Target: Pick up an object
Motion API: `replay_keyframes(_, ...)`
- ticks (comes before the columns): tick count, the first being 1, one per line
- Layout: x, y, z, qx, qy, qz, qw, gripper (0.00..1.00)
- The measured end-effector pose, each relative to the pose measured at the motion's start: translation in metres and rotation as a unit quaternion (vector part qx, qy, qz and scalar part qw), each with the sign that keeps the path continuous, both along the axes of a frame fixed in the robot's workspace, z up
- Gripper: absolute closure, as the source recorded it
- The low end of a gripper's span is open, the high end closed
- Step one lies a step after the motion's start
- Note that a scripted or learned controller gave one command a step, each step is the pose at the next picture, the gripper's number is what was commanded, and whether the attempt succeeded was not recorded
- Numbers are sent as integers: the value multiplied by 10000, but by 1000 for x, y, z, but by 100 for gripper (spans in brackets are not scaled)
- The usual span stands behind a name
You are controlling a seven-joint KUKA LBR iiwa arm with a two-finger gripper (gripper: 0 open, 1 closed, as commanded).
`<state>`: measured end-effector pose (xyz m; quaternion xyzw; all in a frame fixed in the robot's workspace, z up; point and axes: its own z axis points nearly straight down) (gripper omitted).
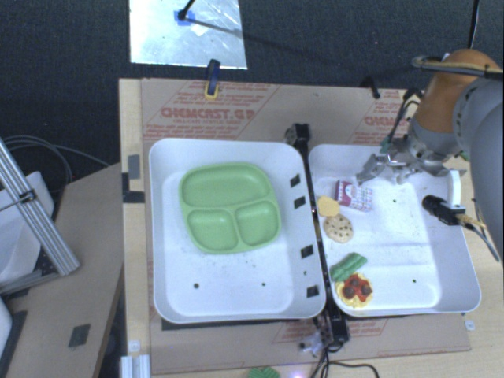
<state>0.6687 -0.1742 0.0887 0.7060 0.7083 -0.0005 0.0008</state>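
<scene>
My gripper (368,172) hovers over the back of the right bin (453,278), open and with nothing between its fingers. Just below and left of it lies a red and white packet (354,194). Along the bin's left wall sit a yellow piece (327,206), a speckled cookie (339,227), a green toy vegetable (347,265) and a yellow disc with red topping (355,290). The grey arm with its orange band (453,93) reaches in from the right.
The left bin (169,286) holds a green divided plate (231,207). A black-clipped divider (309,219) separates the two bins. The right half of the right bin has bare floor. A shiny sheet (187,22) lies beyond the bench.
</scene>
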Motion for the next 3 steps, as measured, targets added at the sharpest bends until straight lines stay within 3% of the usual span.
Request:
replay_keyframes(1,1,30,26,8,-13,14,10000,0)
replay_keyframes(2,0,87,-5,21,1,29,10000,0)
replay_keyframes(3,1,38,-3,1,-21,-19,10000,0)
